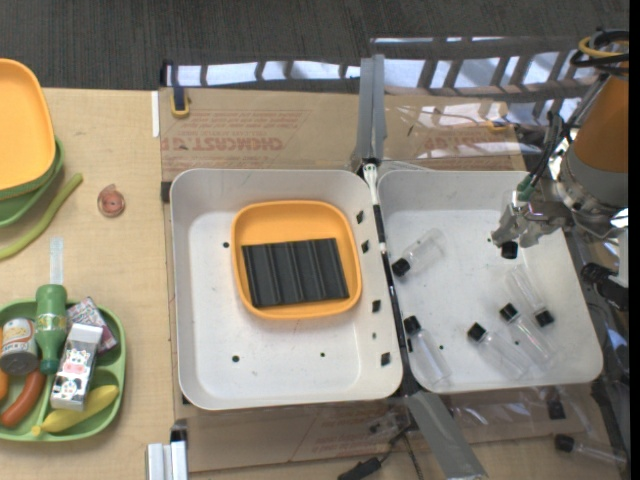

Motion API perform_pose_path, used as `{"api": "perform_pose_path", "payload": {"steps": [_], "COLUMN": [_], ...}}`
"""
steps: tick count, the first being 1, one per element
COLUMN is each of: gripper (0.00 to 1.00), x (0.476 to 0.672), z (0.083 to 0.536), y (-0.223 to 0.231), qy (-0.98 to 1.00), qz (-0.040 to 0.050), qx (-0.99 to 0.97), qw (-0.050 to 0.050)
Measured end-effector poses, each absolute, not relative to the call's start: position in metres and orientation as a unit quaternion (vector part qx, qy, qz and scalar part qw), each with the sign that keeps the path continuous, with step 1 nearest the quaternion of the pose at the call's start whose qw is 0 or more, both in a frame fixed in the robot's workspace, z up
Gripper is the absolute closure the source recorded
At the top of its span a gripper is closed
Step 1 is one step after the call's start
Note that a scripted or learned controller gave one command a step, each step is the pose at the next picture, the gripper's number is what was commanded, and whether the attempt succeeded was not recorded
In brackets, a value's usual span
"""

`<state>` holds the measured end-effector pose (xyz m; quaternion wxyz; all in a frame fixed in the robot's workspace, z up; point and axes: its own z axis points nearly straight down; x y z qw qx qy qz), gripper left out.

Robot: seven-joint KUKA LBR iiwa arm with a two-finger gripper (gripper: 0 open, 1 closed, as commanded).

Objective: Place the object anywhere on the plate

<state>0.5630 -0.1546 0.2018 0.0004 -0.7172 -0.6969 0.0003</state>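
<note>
An orange plate lies in the left bin with a dark grey ribbed slab resting on it. Several clear vials with black caps lie in the right bin: one near its left wall, the others toward the front right. My gripper hangs over the right bin's back right part, well to the right of the plate. A small black piece shows at its lower tip, and I cannot tell whether it is a vial cap or part of the gripper.
A metal divider runs between the bins at the back. On the bench to the left stand stacked orange and green plates, a green tray of toy food and a small pink item.
</note>
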Motion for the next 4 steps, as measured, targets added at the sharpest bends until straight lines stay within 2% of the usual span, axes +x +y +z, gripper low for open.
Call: {"api": "perform_pose_path", "payload": {"steps": [1, 2, 4], "gripper": [1.00, 1.00, 1.00], "x": [0.600, 0.659, 0.660], "z": [0.236, 0.252, 0.366], "y": [-0.193, -0.207, -0.222], "qy": [-0.672, -0.683, -0.805], "qz": [0.0012, 0.0013, 0.0007], "qx": [-0.741, -0.730, -0.594], "qw": [0.000, 0.000, -0.001]}}
